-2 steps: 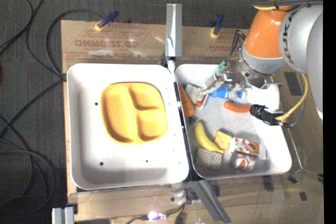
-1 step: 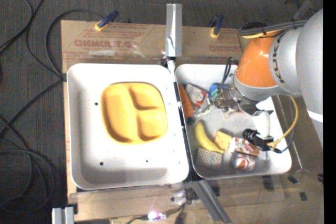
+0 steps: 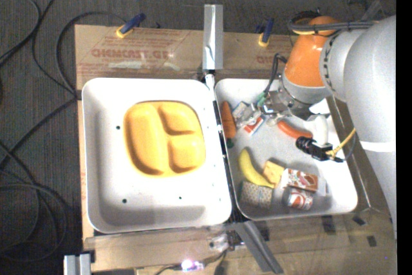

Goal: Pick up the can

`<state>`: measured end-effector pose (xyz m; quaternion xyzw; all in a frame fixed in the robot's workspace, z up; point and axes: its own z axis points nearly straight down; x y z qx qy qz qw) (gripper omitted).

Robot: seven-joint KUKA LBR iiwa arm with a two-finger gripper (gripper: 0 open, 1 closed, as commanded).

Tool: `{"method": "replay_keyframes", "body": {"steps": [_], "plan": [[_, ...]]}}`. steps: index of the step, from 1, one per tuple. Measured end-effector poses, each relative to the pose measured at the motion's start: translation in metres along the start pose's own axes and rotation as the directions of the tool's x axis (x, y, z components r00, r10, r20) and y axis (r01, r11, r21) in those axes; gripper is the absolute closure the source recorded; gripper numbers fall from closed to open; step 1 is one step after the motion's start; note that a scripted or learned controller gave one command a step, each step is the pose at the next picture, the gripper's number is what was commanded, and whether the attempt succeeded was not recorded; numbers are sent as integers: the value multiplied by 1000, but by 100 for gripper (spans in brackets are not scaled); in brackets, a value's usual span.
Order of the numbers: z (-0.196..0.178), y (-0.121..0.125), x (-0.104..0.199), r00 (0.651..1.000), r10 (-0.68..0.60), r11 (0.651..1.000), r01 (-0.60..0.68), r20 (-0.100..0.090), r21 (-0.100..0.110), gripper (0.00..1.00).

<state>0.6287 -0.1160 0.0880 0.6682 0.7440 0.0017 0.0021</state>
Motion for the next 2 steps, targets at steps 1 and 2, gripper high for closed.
{"method": "replay_keyframes", "body": {"steps": [1, 2], "plan": [[-2, -59, 24, 973, 232, 973, -232, 1, -6, 0], [1, 20, -18, 669, 743, 669, -743, 8, 13, 0]]}}
